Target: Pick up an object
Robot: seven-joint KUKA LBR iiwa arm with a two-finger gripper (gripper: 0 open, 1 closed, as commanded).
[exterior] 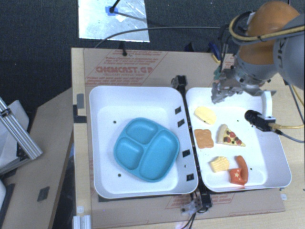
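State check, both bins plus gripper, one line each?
blue divided plate: flat in left bin, compartments bare
yellow slice: lying flat, right bin
toast piece: lying flat, untouched
pizza slice: lying flat, toppings up
corn piece: lying loose near front wall
red sausage: lying on its side beside corn piece
gripper: at right bin's far rim, holding nothing visible

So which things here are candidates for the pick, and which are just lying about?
Job:
gripper
yellow slice
toast piece
pizza slice
corn piece
red sausage

Lying about:
blue divided plate
foil sheet
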